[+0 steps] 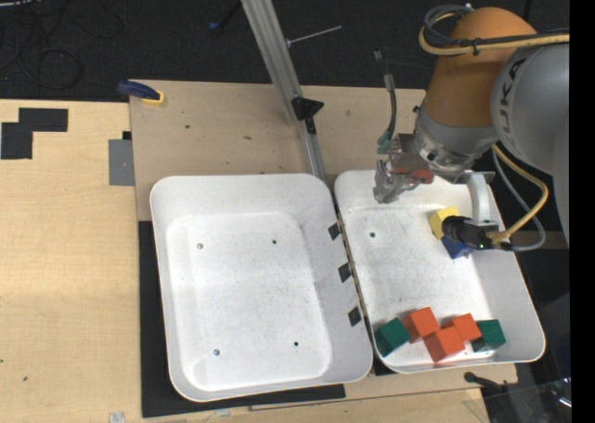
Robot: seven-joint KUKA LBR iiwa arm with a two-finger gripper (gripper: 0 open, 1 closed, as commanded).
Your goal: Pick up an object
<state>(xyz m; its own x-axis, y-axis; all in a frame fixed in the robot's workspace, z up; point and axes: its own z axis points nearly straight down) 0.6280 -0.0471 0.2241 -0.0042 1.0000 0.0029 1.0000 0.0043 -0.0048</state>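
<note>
Several blocks (435, 330) cluster at the right bin's (390, 244) near edge, well apart from the tool (389, 191), grip state unreadable; you should centre over one orange block before descending.

Lettering on the robot arm

The grey arm (544, 96) at the right bears part of dark lettering, seemingly "UK", cut off by its curve; nothing else can be read.
</note>
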